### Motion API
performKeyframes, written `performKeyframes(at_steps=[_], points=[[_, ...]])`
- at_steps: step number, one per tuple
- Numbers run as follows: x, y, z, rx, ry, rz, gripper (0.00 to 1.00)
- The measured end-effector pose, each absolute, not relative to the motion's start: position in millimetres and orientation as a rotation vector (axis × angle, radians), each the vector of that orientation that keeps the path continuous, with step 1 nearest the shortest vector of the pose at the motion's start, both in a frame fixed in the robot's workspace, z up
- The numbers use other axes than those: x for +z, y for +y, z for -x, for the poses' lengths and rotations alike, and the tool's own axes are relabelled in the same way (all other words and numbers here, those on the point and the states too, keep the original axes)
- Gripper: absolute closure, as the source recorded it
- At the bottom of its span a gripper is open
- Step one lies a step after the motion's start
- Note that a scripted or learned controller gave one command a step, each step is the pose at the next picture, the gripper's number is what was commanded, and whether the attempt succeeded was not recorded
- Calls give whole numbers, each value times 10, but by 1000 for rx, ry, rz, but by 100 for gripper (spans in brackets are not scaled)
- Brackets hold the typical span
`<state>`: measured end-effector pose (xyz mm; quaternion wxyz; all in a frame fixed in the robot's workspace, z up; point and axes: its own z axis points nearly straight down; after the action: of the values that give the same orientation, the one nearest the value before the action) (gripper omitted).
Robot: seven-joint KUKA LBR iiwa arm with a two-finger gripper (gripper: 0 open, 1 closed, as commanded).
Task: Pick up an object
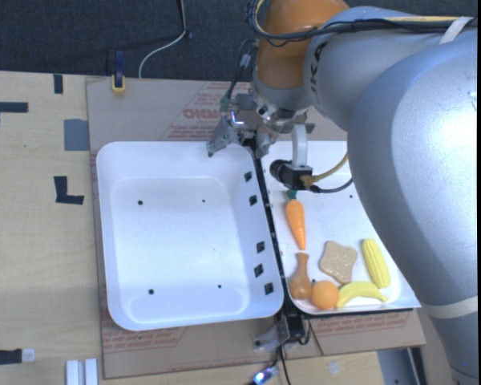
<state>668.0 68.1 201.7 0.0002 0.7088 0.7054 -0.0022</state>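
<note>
My gripper (240, 144) hangs over the far end of the divider between the two bins, its fingers spread apart with nothing between them. In the right bin (337, 203) lie an orange carrot (295, 223), a tan bread slice (338, 261), a yellow corn cob (375, 263), a yellow banana (361, 295), an orange (325, 295) and a tan pear-shaped piece (301, 277). The carrot is the nearest to the gripper, a little in front of it and to the right. The rest cluster at the bin's near end.
The left bin (112, 215) sits beside the right one, their rims touching along a strip with black clips (260, 247). The large grey arm (417, 151) covers the right bin's far right side. A black cable fitting (293, 173) hangs just behind the carrot.
</note>
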Motion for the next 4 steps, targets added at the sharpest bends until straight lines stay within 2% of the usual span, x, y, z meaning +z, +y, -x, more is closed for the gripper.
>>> performKeyframes(at_steps=[1, 2, 3, 4], points=[[755, 1054, -6645, -15, 2230, -2223, 0], [1068, 2272, -6630, 7, 2237, -2209, 0], [1150, 2191, -6636, -3, 2227, -2218, 100], [1249, 2196, -6634, -5, 2230, -2216, 100]])
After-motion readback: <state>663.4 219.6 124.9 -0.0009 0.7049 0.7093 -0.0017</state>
